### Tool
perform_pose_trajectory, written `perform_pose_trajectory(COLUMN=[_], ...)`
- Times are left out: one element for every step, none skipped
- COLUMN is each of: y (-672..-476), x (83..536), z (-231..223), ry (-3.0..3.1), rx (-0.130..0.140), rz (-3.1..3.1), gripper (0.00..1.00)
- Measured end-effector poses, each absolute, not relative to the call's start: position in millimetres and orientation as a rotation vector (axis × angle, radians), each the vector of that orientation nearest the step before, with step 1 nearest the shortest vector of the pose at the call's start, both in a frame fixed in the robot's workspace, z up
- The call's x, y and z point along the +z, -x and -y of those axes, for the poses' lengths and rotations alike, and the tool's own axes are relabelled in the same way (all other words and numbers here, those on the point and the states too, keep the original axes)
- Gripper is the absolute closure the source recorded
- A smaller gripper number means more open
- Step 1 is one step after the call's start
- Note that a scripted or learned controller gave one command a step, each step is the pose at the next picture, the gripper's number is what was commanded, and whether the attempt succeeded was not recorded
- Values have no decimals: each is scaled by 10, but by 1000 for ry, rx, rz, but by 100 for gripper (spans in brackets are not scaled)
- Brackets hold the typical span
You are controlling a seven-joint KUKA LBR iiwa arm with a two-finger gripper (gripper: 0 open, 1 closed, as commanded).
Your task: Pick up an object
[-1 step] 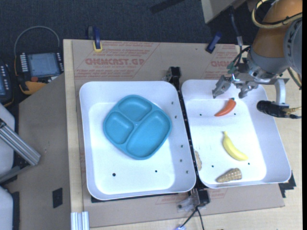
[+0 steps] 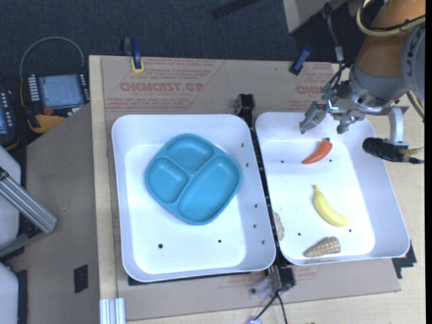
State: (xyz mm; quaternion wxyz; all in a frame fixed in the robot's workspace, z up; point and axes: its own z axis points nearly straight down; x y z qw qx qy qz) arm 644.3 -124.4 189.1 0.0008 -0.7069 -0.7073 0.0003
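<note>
My gripper [image 2: 327, 121] hangs over the far end of the right bin [image 2: 381, 181], its fingers spread open with nothing between them. Just below it lies a red chili pepper [image 2: 317, 152], apart from the fingertips. Nearer the front of the same bin a yellow banana [image 2: 329, 207] lies lengthwise. A tan, ridged cone-shaped object [image 2: 322, 248] rests by the front wall.
The left bin [image 2: 128, 181] holds a blue divided plate [image 2: 193, 177]. A small brownish object [image 2: 277, 227] sits at the inner rim of the right bin, close to the divide. Black clamps stand between the bins at the back [image 2: 244, 104] and front [image 2: 283, 276].
</note>
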Motion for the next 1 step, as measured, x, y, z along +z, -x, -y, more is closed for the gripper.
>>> perform_pose_trajectory(y=[-6457], x=[1405], z=[1334], ry=[2219], rx=[6], rz=[2218], gripper=[0])
